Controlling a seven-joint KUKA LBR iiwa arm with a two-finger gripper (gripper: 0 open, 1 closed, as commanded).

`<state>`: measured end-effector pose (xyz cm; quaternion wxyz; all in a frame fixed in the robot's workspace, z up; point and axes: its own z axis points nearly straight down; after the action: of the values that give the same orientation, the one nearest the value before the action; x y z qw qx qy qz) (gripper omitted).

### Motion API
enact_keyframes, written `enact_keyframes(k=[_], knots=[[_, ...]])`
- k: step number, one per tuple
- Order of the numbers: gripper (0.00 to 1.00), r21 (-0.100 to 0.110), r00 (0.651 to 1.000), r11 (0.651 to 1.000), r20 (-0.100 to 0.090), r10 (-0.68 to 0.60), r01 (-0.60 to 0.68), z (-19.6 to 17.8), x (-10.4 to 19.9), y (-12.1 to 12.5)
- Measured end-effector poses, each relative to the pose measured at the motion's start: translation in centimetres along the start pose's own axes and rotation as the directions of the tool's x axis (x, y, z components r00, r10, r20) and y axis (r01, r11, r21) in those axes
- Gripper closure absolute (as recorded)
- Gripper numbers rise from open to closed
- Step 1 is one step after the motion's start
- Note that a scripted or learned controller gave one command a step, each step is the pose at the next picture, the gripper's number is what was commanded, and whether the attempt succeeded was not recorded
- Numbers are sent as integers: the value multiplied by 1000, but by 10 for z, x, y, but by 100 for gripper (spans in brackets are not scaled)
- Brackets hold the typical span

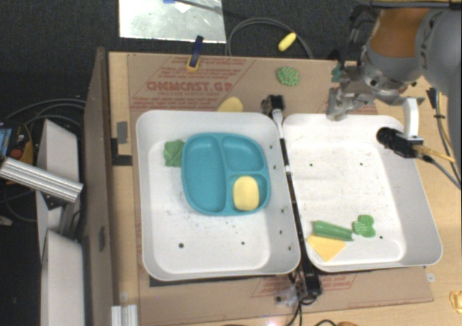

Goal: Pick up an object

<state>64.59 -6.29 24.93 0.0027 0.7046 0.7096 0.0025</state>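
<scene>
Arm's fingers [339, 109] hover at right bin's [415, 202] far edge, seemingly closed, empty.

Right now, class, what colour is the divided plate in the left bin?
Teal blue. The plate shows best in the camera view, with a yellow piece in one compartment.

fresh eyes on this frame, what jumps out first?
The bright blue divided plastic tray in the left white bin, with a rounded yellow piece in its lower right compartment. Next the grey arm's orange band at top right, its gripper at the right white bin's far edge. A green stick-shaped toy and a yellow wedge lie near that bin's front edge.
</scene>
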Motion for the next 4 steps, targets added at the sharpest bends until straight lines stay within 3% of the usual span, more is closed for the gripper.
enact_keyframes(k=[1, 2, 3, 4], knots=[[100, 7, 1000, 1000, -4, -6, 6, 49, 92, 23], [100, 3, 1000, 1000, 1, 8, -8, 8, 47, 7], [100, 5, 1000, 1000, 0, 2, -2, 37, 57, 24], [100, 2, 1000, 1000, 4, 12, -12, 3, -29, 23]])
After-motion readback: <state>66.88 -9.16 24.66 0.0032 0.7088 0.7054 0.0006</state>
